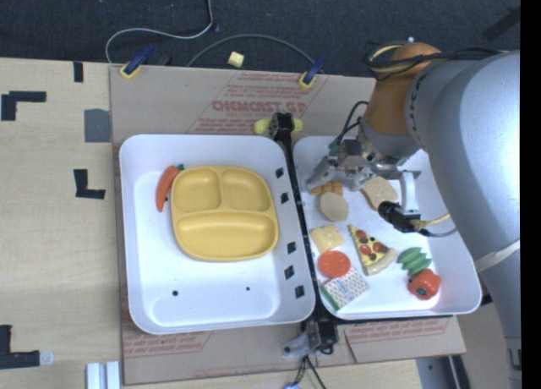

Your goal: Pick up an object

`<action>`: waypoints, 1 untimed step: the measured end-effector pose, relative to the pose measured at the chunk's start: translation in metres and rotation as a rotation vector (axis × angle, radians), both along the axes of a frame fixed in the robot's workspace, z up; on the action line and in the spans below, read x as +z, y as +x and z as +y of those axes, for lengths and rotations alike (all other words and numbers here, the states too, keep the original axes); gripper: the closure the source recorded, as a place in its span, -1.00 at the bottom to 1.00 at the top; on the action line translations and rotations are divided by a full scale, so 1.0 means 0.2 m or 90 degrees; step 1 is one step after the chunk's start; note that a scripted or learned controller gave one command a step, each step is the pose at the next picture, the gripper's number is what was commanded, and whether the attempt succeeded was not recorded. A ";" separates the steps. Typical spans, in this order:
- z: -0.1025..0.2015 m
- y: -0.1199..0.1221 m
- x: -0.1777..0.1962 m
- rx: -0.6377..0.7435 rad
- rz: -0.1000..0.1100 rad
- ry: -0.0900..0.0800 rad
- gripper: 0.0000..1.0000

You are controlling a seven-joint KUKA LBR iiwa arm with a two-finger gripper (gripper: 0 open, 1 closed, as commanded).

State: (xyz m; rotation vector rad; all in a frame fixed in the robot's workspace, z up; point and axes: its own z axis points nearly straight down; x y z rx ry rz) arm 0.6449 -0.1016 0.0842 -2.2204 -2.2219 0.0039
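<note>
Two shallow white bins are sitting side by side on a cardboard sheet. The left bin is carrying one yellow divided tray, lying toward the bin's far half with its long axis running left to right, and one orange carrot lying just beside the tray's left edge, near the bin's far-left corner, its long axis running roughly near to far. The near half of the left bin is showing bare white floor, giving open room along its near edge.

The right bin is crowded. Counted there: one pale round bread piece near the left wall, one yellow cheese square just nearward of it, one red tomato slice, one patterned flat piece by the near-left corner, one pizza wedge with its tip pointing toward the far edge, one green piece and one red piece near the right edge, and one tan slice partly under the wrist. Little free floor is remaining between them.

The gripper is hanging low over the far-left part of the right bin, just above the bread piece; a small orange item is lying at its tips. Whether the jaws are open or closed cannot be told
</note>
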 end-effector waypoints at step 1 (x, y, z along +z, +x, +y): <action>0.01 0.12 0.00 0.001 -0.001 0.001 -1.00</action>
